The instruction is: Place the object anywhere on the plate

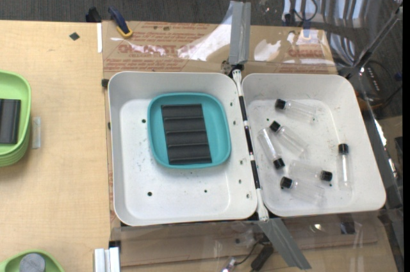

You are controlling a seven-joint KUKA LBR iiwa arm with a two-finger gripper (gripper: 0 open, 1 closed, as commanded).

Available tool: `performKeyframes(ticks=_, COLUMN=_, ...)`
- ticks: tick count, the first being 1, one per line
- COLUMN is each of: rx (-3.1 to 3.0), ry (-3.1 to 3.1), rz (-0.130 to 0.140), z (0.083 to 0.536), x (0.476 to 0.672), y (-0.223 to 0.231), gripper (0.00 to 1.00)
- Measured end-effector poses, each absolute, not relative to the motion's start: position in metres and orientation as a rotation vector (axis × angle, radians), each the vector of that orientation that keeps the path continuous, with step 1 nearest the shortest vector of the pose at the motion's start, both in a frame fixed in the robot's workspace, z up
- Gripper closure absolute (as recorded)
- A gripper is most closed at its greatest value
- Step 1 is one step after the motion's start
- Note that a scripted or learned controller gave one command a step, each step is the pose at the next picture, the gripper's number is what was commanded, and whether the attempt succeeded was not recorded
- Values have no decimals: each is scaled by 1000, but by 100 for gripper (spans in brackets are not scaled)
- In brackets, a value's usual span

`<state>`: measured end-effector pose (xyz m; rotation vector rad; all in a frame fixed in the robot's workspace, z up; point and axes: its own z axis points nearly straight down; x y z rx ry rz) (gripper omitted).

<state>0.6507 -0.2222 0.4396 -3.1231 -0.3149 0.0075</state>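
Your clear vials (288, 136) lie scattered in the right bin (359, 200), at 3 o'clock from the teal plate (221, 136). They look light, slick and prone to rolling: grip mid-body, across the tube. The pincer's state cannot be told.

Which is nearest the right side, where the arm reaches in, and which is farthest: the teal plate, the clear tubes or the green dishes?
1. Clear tubes, in the right bin.
2. Teal plate, in the left bin.
3. Green dishes, at the far left edge.
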Motion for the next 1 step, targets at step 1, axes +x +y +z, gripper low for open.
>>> performKeyframes(ticks=1, rx=-3123, ry=-316, rz=6, z=440, x=651, y=-222, gripper=0)
